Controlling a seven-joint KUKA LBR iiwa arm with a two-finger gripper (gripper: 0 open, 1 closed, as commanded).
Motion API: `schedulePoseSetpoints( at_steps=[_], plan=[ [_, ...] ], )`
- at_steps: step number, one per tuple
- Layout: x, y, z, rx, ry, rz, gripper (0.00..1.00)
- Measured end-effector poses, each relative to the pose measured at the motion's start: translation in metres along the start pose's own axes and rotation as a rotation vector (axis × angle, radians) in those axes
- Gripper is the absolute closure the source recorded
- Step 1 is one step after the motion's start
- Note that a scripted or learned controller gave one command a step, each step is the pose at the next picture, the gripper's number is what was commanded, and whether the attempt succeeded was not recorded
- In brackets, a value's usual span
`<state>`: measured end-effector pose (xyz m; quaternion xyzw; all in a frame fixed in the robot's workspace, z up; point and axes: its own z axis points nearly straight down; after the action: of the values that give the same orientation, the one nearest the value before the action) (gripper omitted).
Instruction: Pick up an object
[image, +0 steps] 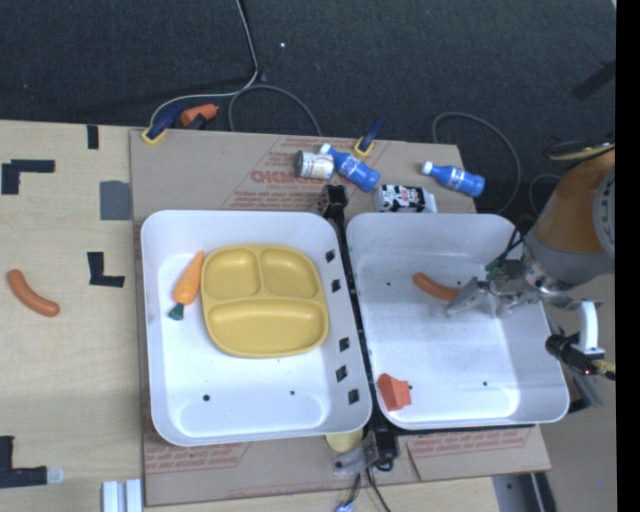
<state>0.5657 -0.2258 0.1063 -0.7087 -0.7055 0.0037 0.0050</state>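
Orange sausage (434, 286) lies in right bin (520, 400) | gripper (470, 299) beside it, grasp state: cannot tell | you should centre over it before closing.

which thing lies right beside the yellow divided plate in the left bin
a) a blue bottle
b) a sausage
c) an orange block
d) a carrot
d: the carrot lies against the left edge of the yellow divided plate in the left bin; the orange block is in the right bin.
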Motion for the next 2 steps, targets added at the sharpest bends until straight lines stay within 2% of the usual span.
schedulePoseSetpoints(
  at_steps=[1, 2],
  plan=[
    [0.064, -0.068, 0.020, -0.016, -0.005, -0.005, 0.00],
    [0.108, 0.001, 0.020, -0.018, -0.005, -0.010, 0.00]
  ],
)
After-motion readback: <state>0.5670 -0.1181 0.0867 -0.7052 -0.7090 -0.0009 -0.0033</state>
